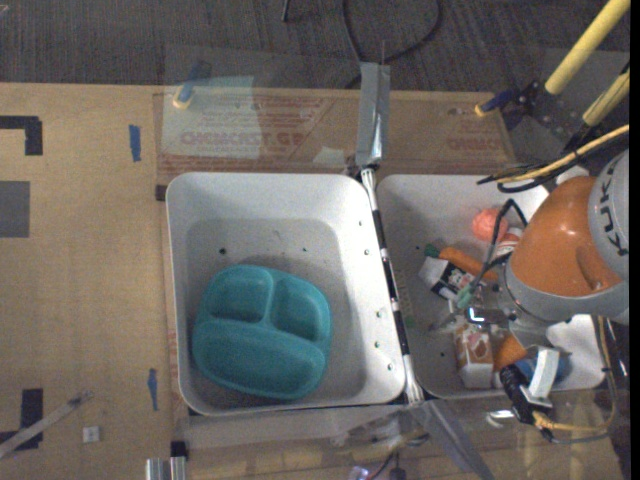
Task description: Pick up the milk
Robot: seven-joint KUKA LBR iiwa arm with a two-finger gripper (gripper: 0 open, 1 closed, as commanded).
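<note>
My arm (pixel 575 253), grey with its orange band, is reaching in from the right and hanging over the right bin (pixel 405 218), while the left bin (pixel 200 208) beside it is holding a teal divided plate (pixel 262 330). My gripper (pixel 478 313) is sitting low among the clutter there, and I cannot tell how it is set. The milk (pixel 474 353), a small carton, is lying just below it near the bin's front wall, with a carrot (pixel 462 261) and a small box (pixel 447 278) lying just above it.
</note>
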